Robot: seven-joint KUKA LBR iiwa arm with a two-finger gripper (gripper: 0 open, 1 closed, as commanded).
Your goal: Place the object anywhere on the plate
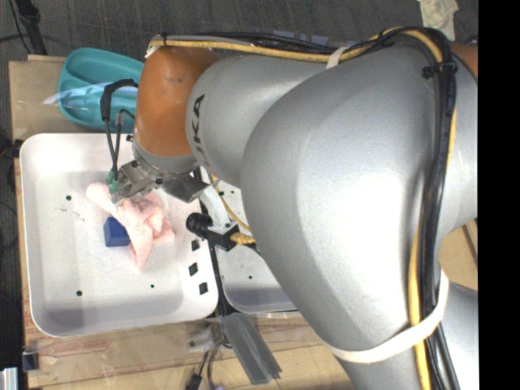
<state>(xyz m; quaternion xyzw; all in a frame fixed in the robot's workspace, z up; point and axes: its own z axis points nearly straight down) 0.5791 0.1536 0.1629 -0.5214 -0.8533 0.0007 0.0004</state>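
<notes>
One blue block [116,234] just below gripper [122,184]

A teal scoop [91,84] lies behind the white bin [49,242].

A large grey robot arm [349,185] reaches in from the right, its bulky links filling much of the view. An orange band [166,96] sits above the wrist, and the claw [122,184] points down at left.
</notes>
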